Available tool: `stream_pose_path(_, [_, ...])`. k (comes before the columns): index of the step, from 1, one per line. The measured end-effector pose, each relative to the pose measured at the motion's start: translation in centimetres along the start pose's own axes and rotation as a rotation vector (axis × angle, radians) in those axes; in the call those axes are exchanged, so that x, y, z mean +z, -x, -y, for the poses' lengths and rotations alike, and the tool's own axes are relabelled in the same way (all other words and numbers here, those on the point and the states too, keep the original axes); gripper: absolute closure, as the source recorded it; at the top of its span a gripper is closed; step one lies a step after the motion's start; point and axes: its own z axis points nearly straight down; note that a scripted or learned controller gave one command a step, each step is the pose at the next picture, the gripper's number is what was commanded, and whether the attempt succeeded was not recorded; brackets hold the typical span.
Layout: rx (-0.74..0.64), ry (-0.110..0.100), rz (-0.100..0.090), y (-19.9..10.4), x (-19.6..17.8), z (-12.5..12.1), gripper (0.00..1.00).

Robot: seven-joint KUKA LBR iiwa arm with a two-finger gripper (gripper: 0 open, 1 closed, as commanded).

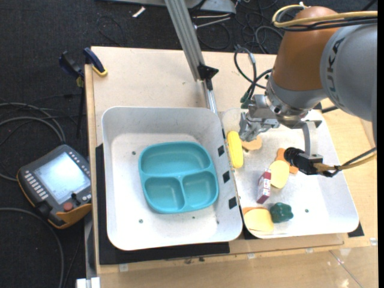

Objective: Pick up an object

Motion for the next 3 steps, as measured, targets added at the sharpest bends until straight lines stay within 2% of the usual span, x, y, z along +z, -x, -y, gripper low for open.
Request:
stream_pose_path(1, [-0.001, 0.000, 0.000, -5.3, -0.6, 1.5, 1.00])
stream_pose_path(2, [0.000, -0.002, 0.001, -9.8, 0.7, 3.5, 1.00])
stream_pose_path(3, [0.007, 0.001, 0.002, -9.5, 0.6, 3.4, 0.00])
